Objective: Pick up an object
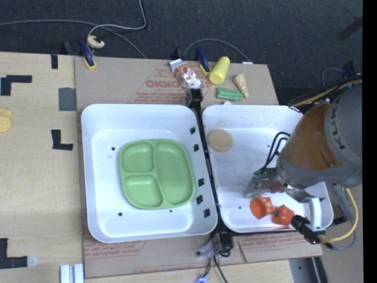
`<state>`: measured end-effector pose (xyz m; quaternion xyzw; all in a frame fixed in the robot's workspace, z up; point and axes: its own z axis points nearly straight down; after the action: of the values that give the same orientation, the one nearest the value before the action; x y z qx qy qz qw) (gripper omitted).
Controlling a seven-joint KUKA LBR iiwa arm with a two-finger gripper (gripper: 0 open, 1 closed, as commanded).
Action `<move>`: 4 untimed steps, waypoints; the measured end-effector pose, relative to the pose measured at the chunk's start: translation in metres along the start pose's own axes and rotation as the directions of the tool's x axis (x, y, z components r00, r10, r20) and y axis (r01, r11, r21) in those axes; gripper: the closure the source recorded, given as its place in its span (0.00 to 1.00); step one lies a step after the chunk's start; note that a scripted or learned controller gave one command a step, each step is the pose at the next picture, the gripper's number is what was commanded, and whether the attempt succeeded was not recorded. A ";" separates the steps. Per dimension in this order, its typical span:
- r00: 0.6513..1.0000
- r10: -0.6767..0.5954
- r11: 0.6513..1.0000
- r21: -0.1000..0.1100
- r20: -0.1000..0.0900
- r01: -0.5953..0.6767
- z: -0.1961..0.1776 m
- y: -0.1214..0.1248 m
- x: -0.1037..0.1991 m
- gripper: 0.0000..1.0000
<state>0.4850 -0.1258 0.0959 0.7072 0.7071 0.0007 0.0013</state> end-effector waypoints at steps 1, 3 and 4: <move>1.000 -0.001 1.000 0.004 -0.001 0.001 -0.088 -0.001 0.041 1.00; 1.000 0.000 1.000 0.003 0.001 0.000 -0.165 0.038 0.023 1.00; 1.000 0.001 1.000 0.005 0.001 -0.001 -0.132 0.081 -0.072 1.00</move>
<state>0.5656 -0.1982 0.2286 0.7073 0.7069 -0.0011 -0.0002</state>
